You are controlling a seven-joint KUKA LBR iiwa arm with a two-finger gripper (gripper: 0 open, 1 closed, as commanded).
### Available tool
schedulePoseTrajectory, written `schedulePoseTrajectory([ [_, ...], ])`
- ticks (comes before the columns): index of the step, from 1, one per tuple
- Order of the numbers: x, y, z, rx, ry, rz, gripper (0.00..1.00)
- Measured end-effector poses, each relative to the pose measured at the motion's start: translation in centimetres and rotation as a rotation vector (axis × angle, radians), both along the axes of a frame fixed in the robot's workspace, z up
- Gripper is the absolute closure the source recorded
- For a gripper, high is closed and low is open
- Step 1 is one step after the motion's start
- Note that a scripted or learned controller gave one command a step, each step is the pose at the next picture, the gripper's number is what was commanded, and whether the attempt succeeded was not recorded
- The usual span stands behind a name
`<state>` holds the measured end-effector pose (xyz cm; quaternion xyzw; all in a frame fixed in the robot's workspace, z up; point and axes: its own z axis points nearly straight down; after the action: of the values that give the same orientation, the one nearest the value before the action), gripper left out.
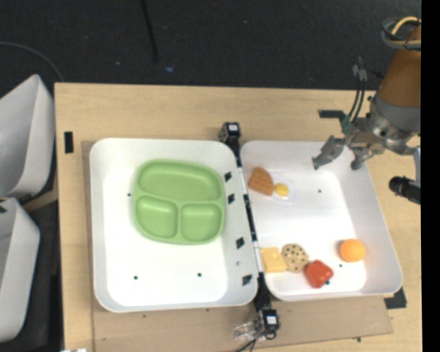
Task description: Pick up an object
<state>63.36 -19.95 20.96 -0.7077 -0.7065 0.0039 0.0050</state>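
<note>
The arm (400,86) is reaching in from the right, its gripper (342,155) hanging spread wide and holding nothing over the right bin's (330,218) far edge.

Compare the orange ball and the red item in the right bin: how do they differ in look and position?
The orange ball is round and evenly orange; the red item is lumpier and red. The orange ball lies by itself toward the right bin's right side, while the red item sits nearer the front edge, right beside the cookie. Both are small, lie in the right bin, and are apart from the pincer.
</note>
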Motion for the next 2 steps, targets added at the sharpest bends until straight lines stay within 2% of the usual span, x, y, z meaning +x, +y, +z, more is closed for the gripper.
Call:
schedulePoseTrajectory([
  [1,0.3,0.1,0.9,-0.002,-0.014,0.002,0.0],
  [2,0.2,0.2,-5.3,-0.003,-0.01,0.002,0.0],
])
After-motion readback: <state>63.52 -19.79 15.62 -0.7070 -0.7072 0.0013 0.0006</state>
